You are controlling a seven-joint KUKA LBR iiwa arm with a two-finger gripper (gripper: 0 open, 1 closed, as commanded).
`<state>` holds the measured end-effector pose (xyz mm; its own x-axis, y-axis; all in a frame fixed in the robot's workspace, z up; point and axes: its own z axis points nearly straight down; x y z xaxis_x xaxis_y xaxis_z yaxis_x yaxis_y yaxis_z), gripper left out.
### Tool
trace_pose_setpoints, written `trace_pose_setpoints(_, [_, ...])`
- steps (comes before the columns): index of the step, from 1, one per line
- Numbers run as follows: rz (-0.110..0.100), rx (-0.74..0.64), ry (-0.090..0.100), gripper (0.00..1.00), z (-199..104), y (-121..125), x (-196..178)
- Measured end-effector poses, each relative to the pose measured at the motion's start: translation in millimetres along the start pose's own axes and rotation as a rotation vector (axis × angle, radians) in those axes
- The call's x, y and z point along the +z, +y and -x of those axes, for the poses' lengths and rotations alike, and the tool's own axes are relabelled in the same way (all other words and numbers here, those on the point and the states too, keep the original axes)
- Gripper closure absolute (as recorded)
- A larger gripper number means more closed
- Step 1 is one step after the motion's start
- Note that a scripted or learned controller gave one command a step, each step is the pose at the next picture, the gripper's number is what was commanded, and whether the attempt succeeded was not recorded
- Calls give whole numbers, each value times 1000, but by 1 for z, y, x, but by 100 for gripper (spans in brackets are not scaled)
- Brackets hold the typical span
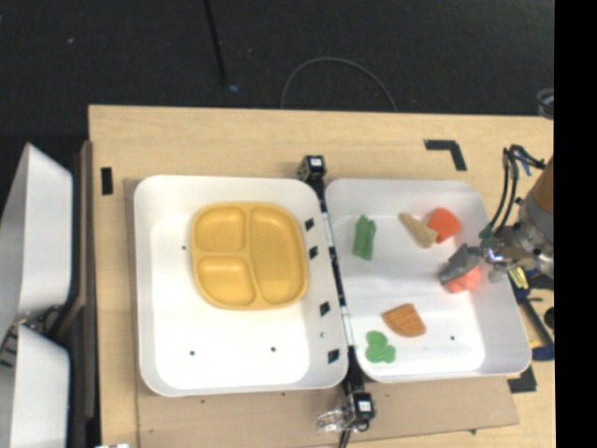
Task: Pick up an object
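On the pale wooden tabletop (233, 138), the left shallow white bin (168, 343) holds a yellow three-compartment plastic plate (250, 254), while the right shallow white bin (466, 343) holds a green block (364, 237), a tan wedge (416, 229), an orange-red lump (444, 221), an orange flat slice (404, 320) and a green clover-shaped piece (379, 347). The grey end effector (464, 267) sits low at that bin's right side, touching a small red-orange object (465, 281); I cannot tell how it is set, nor whether it grips the object.

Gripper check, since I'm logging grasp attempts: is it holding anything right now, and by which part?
It cannot be told. The gripper sits right against a small red-orange object in the right bin, but the view is too blurred to show the object between its fingers.
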<state>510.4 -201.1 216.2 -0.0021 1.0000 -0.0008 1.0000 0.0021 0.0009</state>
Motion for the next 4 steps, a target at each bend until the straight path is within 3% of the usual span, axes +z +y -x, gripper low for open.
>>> trace_pose_setpoints(2, [-4,3,0,0,16,-2,102])
trace_pose_setpoints(3, [-2,7,-1,0,17,-2,116])
trace_pose_setpoints(4, [3,11,-2,100,18,-1,104])
